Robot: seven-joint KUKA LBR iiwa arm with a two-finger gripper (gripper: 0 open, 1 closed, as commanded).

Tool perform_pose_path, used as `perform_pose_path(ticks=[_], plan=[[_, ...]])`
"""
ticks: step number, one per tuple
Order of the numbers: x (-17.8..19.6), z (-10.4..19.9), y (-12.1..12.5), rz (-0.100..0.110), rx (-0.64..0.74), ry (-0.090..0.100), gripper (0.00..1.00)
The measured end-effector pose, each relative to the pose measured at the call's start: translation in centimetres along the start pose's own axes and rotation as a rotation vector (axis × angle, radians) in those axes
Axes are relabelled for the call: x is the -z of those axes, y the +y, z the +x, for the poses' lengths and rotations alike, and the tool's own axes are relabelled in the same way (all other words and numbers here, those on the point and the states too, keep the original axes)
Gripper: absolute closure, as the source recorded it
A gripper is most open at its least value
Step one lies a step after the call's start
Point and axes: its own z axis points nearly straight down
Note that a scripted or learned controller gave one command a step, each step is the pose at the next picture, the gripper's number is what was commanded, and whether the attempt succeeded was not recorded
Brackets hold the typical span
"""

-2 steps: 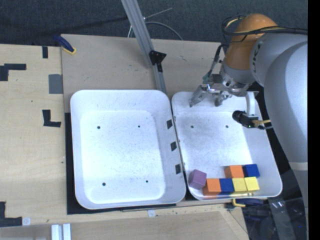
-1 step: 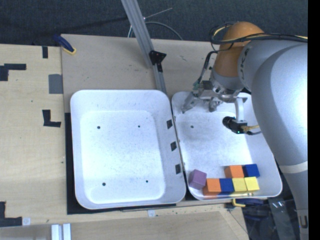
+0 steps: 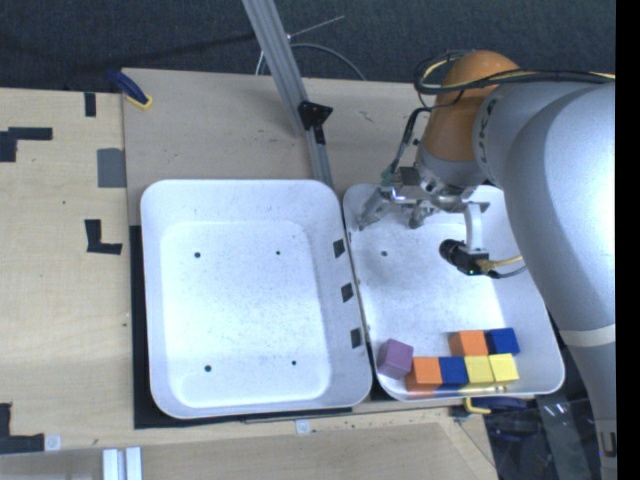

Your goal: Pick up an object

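Observation:
Several small blocks lie along the front edge of the right bin: a purple block, an orange block, a blue block and a yellow block, with more orange, blue and yellow ones beside them. My gripper hangs over the bin's far left corner, well away from the blocks. Its fingers stand open with nothing between them.
The left bin lies beside the right one. A slanted metal pole crosses the bench behind both bins. The grey arm covers the right bin's right side. A black cable fitting hangs below the wrist.

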Motion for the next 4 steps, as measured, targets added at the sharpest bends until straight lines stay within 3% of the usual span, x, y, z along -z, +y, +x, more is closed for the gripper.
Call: perform_pose_path(ticks=[1,3,4], plan=[[10.6,3.9,-4.3,-0.011,0.005,0.005,0.00],[10.0,7.8,-10.5,-0.001,0.004,0.004,0.00],[10.0,15.7,-10.4,-0.003,0.011,0.007,0.00]])
